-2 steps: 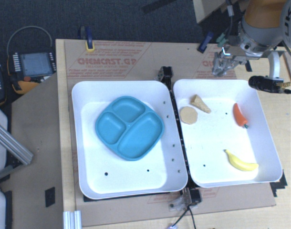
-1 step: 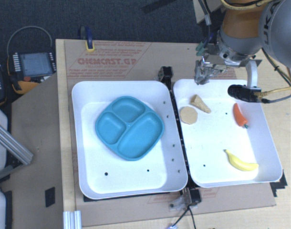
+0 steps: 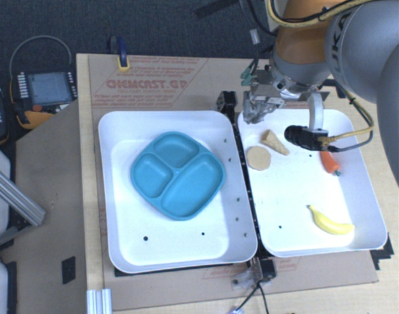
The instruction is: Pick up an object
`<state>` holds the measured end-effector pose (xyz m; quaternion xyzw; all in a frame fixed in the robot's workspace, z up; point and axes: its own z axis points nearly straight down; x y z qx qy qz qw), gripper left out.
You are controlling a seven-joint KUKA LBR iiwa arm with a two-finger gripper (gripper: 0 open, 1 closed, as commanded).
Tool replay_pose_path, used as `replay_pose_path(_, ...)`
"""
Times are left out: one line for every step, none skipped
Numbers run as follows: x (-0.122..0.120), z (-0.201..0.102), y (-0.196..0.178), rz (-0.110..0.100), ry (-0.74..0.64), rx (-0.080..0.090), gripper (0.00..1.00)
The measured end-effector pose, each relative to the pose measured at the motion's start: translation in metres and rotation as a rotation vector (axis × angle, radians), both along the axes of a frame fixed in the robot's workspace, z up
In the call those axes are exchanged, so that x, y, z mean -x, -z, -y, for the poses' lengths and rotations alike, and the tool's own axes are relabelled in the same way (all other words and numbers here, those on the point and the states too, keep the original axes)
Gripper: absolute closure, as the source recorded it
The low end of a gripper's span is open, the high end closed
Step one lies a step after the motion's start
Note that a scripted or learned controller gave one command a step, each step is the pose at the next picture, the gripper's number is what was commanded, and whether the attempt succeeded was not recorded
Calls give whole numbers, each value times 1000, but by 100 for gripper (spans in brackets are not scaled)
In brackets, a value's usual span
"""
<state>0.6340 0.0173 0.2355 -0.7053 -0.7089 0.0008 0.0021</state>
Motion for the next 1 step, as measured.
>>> replay_pose_path(18,-42,-1,1,1,1,100)
